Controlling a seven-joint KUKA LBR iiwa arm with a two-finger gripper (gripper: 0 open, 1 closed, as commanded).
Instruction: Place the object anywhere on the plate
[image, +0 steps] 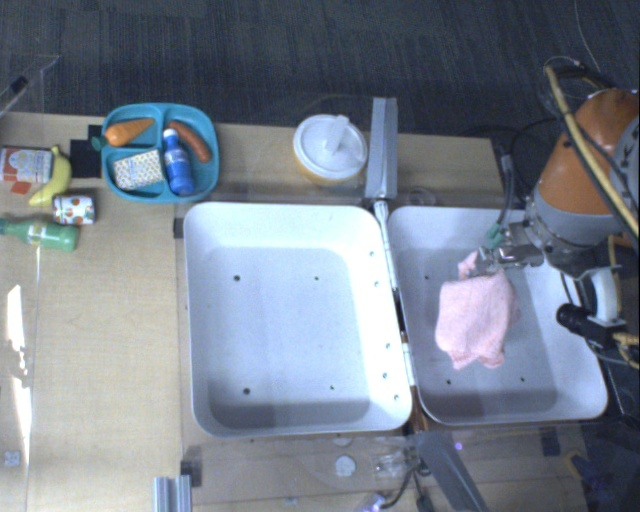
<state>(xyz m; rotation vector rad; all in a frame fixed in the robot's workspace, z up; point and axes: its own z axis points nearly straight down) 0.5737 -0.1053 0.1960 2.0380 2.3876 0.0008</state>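
Pink cloth (475, 320) is located in the right bin (570, 395), its upper corner pinched between the fingers of the gripper (490, 256). Only an edge is held; slippage during lifting is likely. No plate is evident, except perhaps the blue divided tray (205, 160).

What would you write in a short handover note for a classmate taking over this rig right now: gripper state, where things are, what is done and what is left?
Gripper: low in the right bin, at the top corner of the pink cloth; whether it grips the cloth cannot be told.
Pink cloth: crumpled on the right bin's floor.
Left bin: beside it.
Blue divided plate: on the bench, top left, holding toy food.
Done: arm has reached the cloth.
Left: lift the cloth and place it on the plate.
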